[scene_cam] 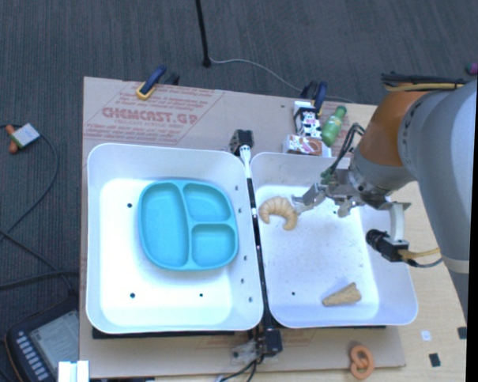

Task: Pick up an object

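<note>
Arm (419, 131) comes in from the right, orange band above the wrist, and hangs over the back part of the right bin (392, 308). Gripper (328, 201) sits low over the bin floor, fingers spread wide with nothing between them: one finger (306, 199) points left toward the croissant (278, 211), the other (348, 207) sits to its right. Croissant lies in the back-left part of the right bin, just beside the dividing wall; left fingertip is near it but looks apart from it, though the slant of the view makes contact hard to rule out. Cone-shaped tan piece (342, 294) lies near the front-right of the same bin, well apart from the gripper. Left bin (100, 299) holds a blue three-compartment plate (188, 224), roughly centred, compartments bare. Behind the right bin on the cardboard base (147, 115): a green bottle (333, 125) beside a small printed packet (306, 135). Blue clamp (153, 80) at the back-left edge of the cardboard, orange ring (361, 361) on the front edge right of centre.
</note>
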`<action>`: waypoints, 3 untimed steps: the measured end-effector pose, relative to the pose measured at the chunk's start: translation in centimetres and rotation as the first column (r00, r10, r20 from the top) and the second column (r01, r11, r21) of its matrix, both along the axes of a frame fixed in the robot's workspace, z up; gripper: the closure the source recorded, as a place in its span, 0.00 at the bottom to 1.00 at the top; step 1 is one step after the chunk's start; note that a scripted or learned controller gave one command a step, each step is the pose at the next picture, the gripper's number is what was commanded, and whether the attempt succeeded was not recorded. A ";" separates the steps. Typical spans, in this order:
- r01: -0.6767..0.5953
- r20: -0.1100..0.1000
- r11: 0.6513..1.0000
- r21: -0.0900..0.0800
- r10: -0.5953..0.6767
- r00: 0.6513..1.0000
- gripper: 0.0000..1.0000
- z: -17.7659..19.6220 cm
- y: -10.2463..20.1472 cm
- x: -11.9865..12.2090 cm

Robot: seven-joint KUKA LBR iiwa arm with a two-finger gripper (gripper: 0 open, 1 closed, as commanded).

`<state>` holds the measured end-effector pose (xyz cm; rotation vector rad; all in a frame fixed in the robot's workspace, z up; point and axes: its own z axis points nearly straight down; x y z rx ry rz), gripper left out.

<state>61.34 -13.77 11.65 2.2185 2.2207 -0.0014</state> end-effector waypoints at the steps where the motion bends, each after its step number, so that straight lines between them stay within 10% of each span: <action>1: 0.001 0.006 1.000 0.000 -0.001 1.000 0.00 -2.9 0.1 -5.0; 2: 0.001 0.008 1.000 -0.004 -0.001 1.000 1.00 -1.9 0.0 -5.0; 3: 0.001 -0.001 1.000 0.001 -0.001 1.000 1.00 5.8 1.1 -10.0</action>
